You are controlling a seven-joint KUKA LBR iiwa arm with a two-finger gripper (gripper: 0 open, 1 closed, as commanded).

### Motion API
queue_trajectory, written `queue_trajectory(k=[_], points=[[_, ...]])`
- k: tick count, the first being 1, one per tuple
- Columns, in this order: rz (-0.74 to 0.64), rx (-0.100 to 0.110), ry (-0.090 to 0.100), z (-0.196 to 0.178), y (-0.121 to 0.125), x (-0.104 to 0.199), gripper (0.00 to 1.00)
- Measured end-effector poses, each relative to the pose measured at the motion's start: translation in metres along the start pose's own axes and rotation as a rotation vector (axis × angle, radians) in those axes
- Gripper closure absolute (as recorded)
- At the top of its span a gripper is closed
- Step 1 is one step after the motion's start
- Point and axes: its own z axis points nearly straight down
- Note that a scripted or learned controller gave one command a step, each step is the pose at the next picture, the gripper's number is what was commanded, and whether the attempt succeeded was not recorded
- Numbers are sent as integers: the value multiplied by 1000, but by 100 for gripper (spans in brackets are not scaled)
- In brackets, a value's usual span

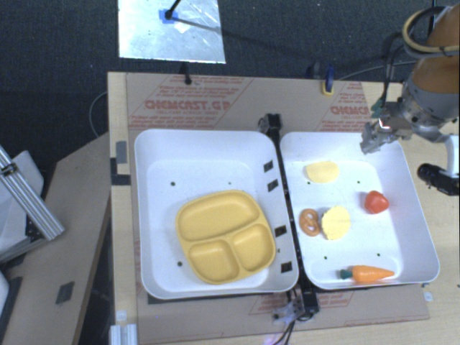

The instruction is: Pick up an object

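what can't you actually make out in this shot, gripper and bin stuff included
- Gripper, camera view: small and blurred over the right bin's far corner; its state can't be judged.
- Arm: cut off by the right edge.
- Pretzel and the yellow piece beside it: too small to tell whether they touch.
- Yellow tray: compartment depth unclear.

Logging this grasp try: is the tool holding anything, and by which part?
Nothing is held. The tool hovers over the right bin's far right corner, apart from every item.
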Motion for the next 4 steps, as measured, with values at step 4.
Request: queue_trajectory(k=[4], points=[[-2,7,2,5,-32,152,100]])
